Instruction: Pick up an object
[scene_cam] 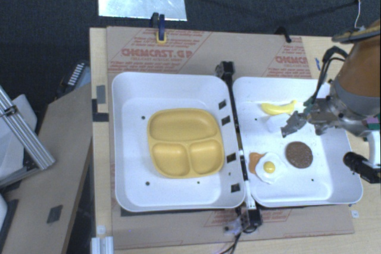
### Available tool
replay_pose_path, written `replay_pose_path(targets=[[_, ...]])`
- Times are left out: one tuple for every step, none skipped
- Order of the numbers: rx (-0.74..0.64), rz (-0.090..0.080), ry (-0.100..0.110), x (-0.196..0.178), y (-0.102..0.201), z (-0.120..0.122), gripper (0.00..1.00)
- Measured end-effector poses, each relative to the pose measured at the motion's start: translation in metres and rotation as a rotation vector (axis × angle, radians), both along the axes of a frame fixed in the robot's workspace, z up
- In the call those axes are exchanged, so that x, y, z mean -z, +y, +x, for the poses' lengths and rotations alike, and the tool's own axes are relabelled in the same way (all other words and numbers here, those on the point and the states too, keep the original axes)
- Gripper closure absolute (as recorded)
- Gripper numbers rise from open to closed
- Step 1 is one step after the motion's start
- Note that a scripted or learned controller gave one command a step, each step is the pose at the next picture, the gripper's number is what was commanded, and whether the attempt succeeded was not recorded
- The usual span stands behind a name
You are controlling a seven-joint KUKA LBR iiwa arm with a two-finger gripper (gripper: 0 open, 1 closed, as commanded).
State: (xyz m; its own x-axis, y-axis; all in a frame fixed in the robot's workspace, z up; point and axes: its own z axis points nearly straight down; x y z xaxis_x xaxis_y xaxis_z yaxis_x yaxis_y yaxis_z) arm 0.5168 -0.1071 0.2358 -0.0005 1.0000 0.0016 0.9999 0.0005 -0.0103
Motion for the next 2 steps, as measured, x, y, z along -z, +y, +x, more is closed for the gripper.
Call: replay_pose_path(targets=[[-0.003,-0.002,-0.012,-0.006,0.000,0.002,0.00],[-0.001,-0.002,-0.011,0.038,0.001,-0.004,0.00]])
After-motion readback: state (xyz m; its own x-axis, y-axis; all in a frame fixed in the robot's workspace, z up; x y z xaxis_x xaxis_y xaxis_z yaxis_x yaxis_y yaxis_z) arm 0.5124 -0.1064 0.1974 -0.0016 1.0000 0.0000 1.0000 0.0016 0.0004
